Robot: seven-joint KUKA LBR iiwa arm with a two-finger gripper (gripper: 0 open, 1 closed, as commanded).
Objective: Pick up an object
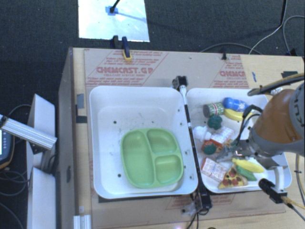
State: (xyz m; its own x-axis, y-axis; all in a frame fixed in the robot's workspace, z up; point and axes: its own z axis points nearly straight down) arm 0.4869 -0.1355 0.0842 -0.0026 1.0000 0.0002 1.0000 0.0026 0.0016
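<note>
The right bin (196, 97) holds several small toys: a blue bottle (234, 103), a yellow banana (233, 114), a green-labelled can (214, 109), a dark green piece (215, 122), a red-and-white packet (220, 138), a red-and-white box (213, 168), a pizza slice (232, 176) and a yellow-green corn cob (248, 165). My gripper (232, 150) is low over the middle of this pile, between the packet and the corn cob. The arm's orange band (279, 120) hangs over the bin's right side and hides what lies under it.
The left bin (109, 104) holds a green divided plate (152, 157). A thin divider (188, 123) separates the two bins. A cardboard sheet (143, 68) lies behind them.
</note>
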